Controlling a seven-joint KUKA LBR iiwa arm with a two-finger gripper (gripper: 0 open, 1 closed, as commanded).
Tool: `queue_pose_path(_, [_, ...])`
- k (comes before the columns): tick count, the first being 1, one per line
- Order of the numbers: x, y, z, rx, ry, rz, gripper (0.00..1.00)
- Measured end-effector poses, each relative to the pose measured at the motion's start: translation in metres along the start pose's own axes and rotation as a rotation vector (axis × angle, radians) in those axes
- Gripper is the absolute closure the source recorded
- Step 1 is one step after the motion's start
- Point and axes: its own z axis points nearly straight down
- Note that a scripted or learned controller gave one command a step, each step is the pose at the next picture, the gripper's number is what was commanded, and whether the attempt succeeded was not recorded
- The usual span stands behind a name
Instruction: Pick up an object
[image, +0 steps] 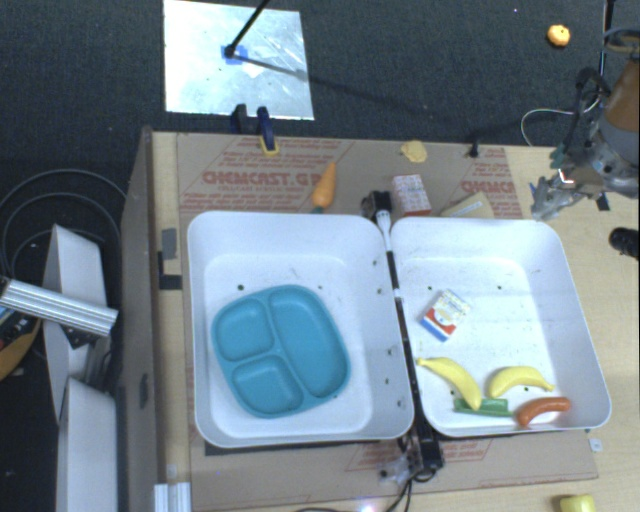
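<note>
Camera view: my fingers (556, 192) hover at two o'clock, outside the right bin (575, 300); spread or pressed, I cannot tell. Two bananas (450, 376), a sausage (541, 408) lie at five o'clock inside.

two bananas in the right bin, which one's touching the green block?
The left banana: its lower end meets the green block. The right banana lies apart, just above the sausage.
</note>
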Motion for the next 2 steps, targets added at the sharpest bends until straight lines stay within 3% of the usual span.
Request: queue_pose_path(2, [0.0, -0.008, 0.006, 0.005, 0.0, 0.0, 1.0])
